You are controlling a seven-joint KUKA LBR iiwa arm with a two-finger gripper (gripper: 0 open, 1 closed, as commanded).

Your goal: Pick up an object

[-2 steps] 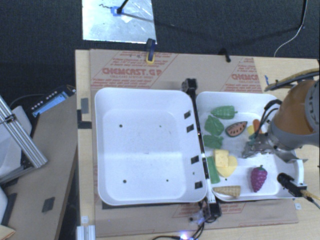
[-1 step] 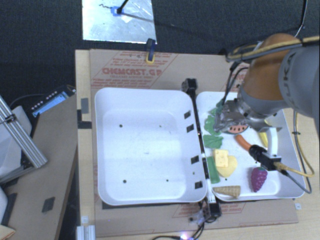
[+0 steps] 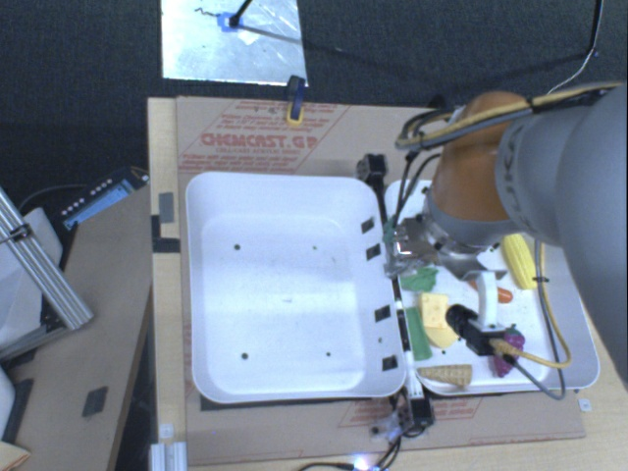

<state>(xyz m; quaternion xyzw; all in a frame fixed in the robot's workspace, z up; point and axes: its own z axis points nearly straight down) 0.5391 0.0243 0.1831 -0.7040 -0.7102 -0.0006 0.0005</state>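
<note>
1. Camera view: the gripper [image 3: 406, 255] is low over the far-left part of the right bin [image 3: 579, 357], close to that bin's left wall. The arm [image 3: 564, 180] and its orange band [image 3: 479, 180] cover it, so I cannot tell whether it is wide, narrow or holding anything.
2. A green piece [image 3: 421, 281] lies in the right bin just nearside of the gripper. It is partly under the wrist and its shape is unclear.
3. The yellow wedge [image 3: 435, 319] lies by the right bin's left wall. Its long axis runs far to near.
4. The green strip [image 3: 416, 334] lies along that same wall beside the wedge, also running far to near.
5. The corn cob [image 3: 518, 260] is at mid-bin. Its long axis runs far to near and its far end is cut off by the arm.
6. The waffle cone [image 3: 446, 373] lies crosswise at the right bin's near wall. The tip end is hard to make out.
7. The purple thing [image 3: 506, 349] is in the near part of the bin and too small to identify.
8. A white-and-orange item [image 3: 494, 294] at mid-bin is blurred.
9. The left bin [image 3: 285, 283] touches the right bin's left wall.
</note>
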